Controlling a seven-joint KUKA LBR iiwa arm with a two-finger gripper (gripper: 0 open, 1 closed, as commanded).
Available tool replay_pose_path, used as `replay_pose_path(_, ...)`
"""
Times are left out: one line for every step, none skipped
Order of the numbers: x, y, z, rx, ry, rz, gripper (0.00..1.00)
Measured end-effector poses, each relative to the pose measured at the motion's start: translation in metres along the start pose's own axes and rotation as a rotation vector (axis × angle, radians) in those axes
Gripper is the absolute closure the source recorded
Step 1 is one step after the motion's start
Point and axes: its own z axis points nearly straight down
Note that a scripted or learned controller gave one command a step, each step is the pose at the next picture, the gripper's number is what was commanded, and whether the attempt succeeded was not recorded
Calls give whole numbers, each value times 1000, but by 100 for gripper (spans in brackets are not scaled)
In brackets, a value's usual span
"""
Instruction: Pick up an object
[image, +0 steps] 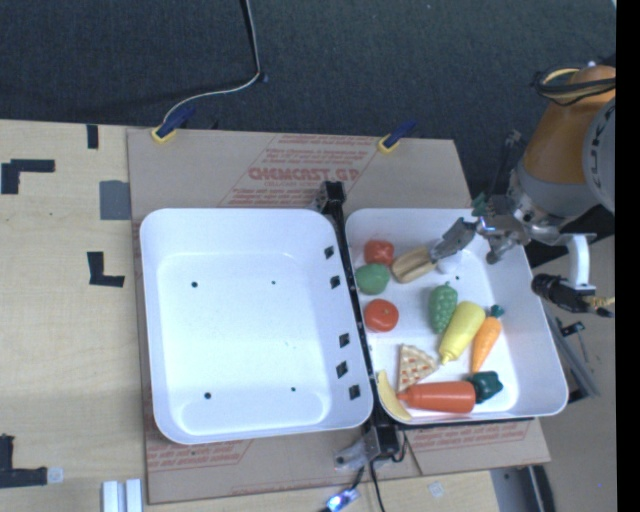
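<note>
The right bin (535, 340) holds several toy foods: a tan bread roll (413, 264), a red tomato (378, 251), a green lime (372, 278), a second red tomato (381, 316), a green pickle (443, 307), a yellow corn cob (459, 331), an orange carrot (485, 341), a pizza slice (412, 366) and a red pepper (440, 397). My gripper (472, 245) hovers over the bin's far right part, open, with nothing between its fingers. Its left finger (448, 243) ends just right of the bread roll.
The left bin (160, 300) lies beside the right one, joined by a black clip strip (343, 300). Both rest on a cardboard sheet (290, 170) on the bench. A yellow banana piece (388, 396) lies at the right bin's near left corner.
</note>
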Motion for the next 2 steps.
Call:
replay_pose_path(-22, 16, 116, 1, -1, 1, 0)
replay_pose_path(-22, 18, 101, -2, -3, -1, 100)
